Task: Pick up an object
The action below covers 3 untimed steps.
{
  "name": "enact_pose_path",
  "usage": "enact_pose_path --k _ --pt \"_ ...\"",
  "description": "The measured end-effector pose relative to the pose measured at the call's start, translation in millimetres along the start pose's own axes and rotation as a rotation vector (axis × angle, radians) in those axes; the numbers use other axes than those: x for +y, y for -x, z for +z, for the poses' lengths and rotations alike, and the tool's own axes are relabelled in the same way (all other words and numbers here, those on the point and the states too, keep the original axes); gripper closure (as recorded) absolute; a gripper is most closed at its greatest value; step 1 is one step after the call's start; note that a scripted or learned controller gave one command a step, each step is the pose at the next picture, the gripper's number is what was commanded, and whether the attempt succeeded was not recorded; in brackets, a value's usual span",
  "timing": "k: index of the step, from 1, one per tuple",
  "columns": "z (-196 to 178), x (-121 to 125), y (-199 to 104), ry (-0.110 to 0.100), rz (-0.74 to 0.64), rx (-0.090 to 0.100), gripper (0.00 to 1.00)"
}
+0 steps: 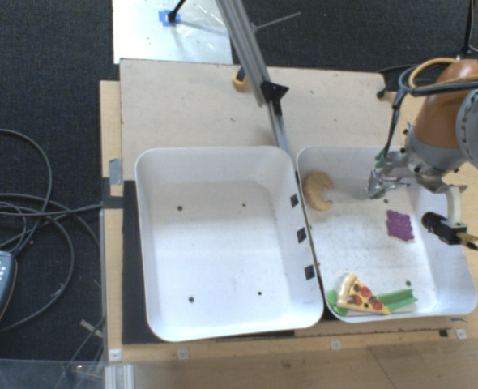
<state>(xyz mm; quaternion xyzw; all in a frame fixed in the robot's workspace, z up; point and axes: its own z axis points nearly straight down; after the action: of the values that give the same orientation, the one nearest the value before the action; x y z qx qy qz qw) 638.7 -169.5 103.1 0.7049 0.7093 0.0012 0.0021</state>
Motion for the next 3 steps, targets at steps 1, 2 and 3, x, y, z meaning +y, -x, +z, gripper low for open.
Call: enact_pose_path --k 1,2,3 --pt "-53 -8 4 0.002 0.006 -0.001 1.0" --pt "-106 1 13 0.004 0.003 -0.002 1.0" --pt "-171 4 17 0.005 0.002 -0.002 1.0"
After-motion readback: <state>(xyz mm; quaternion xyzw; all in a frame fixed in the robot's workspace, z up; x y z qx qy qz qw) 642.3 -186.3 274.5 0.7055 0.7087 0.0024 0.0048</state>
